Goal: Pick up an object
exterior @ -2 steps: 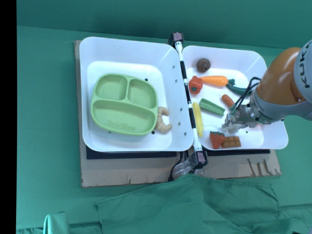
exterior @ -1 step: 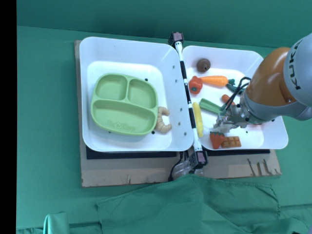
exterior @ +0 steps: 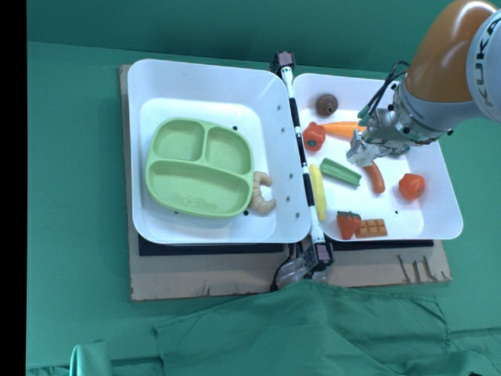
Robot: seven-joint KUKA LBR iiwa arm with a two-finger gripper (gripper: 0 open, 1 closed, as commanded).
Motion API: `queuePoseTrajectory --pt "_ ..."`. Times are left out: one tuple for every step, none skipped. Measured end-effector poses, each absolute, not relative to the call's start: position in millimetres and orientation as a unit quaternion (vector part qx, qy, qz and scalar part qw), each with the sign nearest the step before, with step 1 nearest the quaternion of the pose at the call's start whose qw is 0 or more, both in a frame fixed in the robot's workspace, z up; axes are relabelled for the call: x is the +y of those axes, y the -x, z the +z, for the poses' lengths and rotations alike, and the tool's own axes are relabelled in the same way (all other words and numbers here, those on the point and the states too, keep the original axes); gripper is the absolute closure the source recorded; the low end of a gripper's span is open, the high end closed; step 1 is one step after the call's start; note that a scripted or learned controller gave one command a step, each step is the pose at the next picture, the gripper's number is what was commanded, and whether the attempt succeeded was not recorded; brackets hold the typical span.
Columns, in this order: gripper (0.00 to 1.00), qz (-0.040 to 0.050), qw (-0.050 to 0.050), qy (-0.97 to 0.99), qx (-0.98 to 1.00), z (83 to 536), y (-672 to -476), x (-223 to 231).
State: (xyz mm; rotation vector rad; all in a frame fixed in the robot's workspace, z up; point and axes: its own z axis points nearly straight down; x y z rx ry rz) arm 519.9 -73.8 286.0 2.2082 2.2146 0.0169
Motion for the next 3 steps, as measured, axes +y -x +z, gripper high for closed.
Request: queuePoseTrajectory --pt "1.00 -0.0022 -0.002 -0.710 0.704 204.4 -487.9 -103.0" --pt "1.00 0.0053 0.009 -0.709 0.705 185.3 -471.5 -95.1" --pt "1.00 0.0056 0.008 -0.708 0.706 185.2 -471.8 -96.0"
